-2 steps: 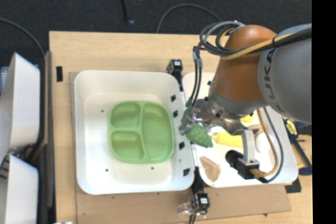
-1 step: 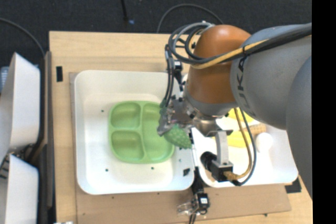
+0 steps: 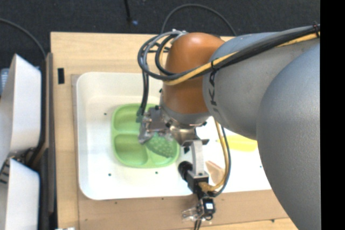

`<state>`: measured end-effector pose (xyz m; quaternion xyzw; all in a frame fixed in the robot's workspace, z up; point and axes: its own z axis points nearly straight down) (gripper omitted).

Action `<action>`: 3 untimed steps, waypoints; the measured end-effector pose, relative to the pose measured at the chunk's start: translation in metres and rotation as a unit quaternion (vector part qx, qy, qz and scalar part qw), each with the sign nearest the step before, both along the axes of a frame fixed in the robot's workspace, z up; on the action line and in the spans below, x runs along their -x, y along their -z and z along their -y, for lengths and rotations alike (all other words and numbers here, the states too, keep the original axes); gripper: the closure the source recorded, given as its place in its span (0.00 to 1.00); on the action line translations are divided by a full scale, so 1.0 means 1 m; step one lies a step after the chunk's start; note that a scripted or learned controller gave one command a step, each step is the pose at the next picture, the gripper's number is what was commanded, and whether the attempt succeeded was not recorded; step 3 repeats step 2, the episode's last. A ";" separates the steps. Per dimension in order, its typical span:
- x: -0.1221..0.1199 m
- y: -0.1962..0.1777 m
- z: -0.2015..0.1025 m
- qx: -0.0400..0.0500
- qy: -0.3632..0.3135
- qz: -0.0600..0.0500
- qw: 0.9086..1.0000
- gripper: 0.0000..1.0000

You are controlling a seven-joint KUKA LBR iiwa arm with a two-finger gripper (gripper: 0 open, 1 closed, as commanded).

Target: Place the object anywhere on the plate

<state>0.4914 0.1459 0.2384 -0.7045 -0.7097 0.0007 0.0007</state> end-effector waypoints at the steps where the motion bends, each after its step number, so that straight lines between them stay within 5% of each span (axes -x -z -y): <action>1: 0.000 0.007 0.018 0.001 0.004 0.001 1.000 1.00; 2: 0.000 0.007 0.018 0.000 0.004 0.001 1.000 0.00; 3: 0.000 0.007 0.018 0.000 0.004 0.001 1.000 0.00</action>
